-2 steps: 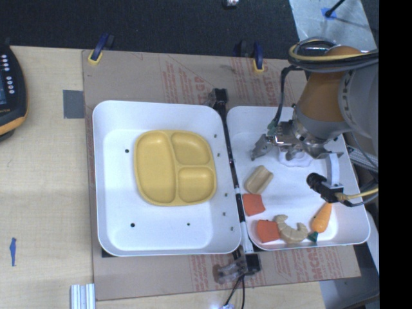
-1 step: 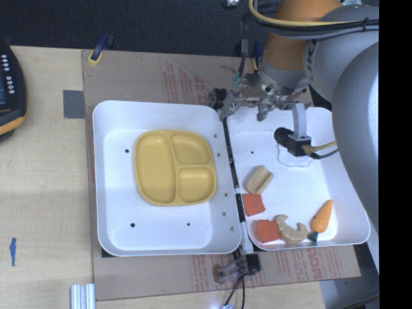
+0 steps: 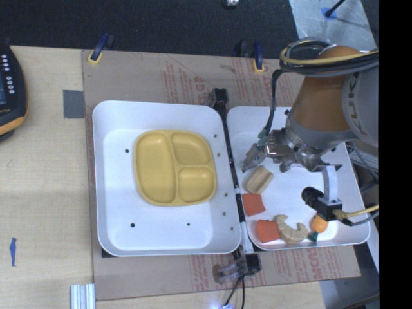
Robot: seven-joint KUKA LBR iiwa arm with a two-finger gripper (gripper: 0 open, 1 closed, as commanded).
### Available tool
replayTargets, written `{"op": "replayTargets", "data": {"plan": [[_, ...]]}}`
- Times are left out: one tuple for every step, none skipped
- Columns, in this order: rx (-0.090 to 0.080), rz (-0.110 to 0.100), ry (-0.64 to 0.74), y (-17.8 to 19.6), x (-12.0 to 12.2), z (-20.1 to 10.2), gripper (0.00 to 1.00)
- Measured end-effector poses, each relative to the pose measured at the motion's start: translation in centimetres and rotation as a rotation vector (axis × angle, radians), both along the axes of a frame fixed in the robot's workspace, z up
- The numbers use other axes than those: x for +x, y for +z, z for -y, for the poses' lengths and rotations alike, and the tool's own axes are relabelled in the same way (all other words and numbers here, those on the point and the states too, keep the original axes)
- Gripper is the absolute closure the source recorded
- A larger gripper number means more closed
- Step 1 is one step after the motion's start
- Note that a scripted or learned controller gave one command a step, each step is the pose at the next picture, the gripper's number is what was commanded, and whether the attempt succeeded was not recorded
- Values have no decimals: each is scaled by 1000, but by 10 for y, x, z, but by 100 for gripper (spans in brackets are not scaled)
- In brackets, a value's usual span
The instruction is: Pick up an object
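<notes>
Over the right bin (image 3: 360, 237), gripper (image 3: 262, 156) hangs spread open, holding nothing, just above the tan block (image 3: 257, 179). No grasp yet: descent, close and lift all remain.

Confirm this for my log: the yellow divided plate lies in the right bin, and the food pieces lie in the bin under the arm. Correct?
Not quite. The camera view shows the yellow divided plate in the left bin, not the right. The food pieces, such as the orange-red block, do lie in the right bin under the arm.

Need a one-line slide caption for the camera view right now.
Grey-and-orange arm's gripper hovers over a tan block in the right white bin; yellow divided tray sits in the left bin.
</notes>
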State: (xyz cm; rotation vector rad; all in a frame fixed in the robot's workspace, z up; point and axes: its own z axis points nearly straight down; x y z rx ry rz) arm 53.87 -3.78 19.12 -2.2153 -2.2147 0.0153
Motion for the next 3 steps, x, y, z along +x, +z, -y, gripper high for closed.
{"op": "replayTargets", "data": {"plan": [[-1,17,6,1,84,18,0],[0,5,2,0,36,17,0],[-1,8,4,11,38,18,100]]}}
